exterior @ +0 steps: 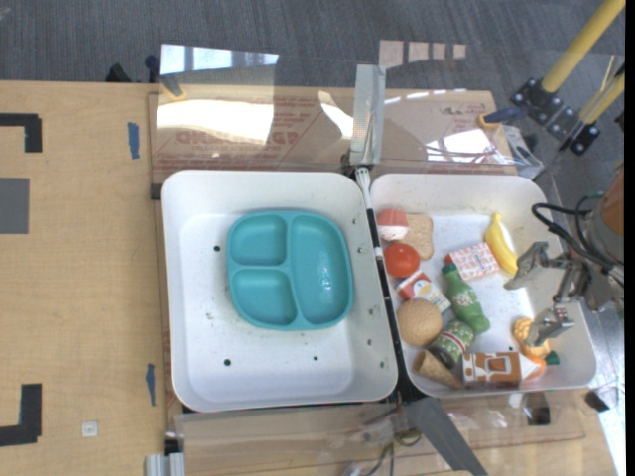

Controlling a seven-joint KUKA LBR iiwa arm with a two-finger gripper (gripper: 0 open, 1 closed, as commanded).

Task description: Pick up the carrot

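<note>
Orange carrot [532,337] sits near the right bin's [466,188] front-right corner, just under the gripper [548,294]. Jaws spread wide, nothing between them. Looks like a light, stiff plastic toy, prob slick, so best to pinch it across the middle. Juice box [493,368] crowds it on the left, banana [501,243] well back.

We're looking at a robotics lab here: a plywood bench [69,296] marked with black tape squares and blue tape strips, standing on grey office carpet [298,13]. Two white bins [189,365] sit behind clear acrylic panels [248,117], the right one piled with plastic toy food [446,296], and loose cables [566,231] trail in beside a yellow-legged stand [585,33].
</note>
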